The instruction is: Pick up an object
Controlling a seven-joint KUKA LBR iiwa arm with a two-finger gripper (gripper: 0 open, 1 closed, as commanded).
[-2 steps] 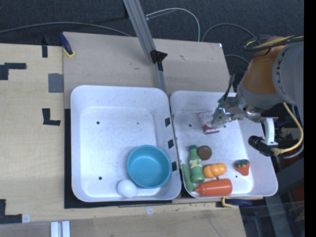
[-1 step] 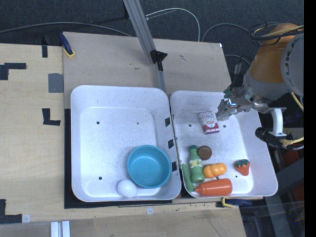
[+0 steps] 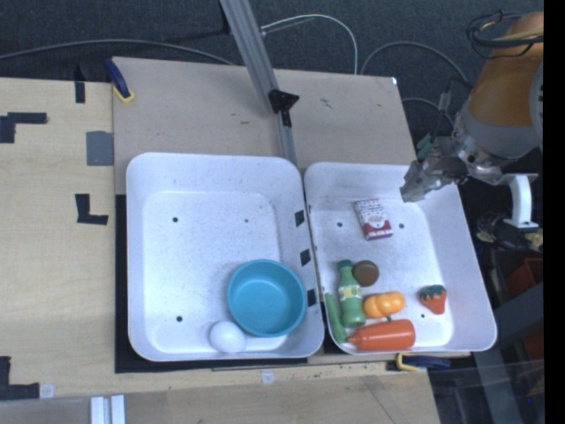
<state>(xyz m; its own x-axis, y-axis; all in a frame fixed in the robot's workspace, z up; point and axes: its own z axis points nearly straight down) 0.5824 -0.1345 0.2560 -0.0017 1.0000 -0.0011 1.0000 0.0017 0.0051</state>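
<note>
While gripper (image 3: 417,186) hovers at right bin (image 3: 468,263) upper-right rim, finger state can't tell, nearest pick is red-white carton (image 3: 373,218), just lower-left, long axis roughly vertical in frame.

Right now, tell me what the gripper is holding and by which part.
Nothing. The gripper hangs over the right bin's far right corner, with no object between its fingers.

Speckled matt white plastic bins (image 3: 150,237), glossy blue plastic bowl (image 3: 266,297), pale matt wood-look table (image 3: 48,272), ribbed metal pole (image 3: 248,34).
</note>
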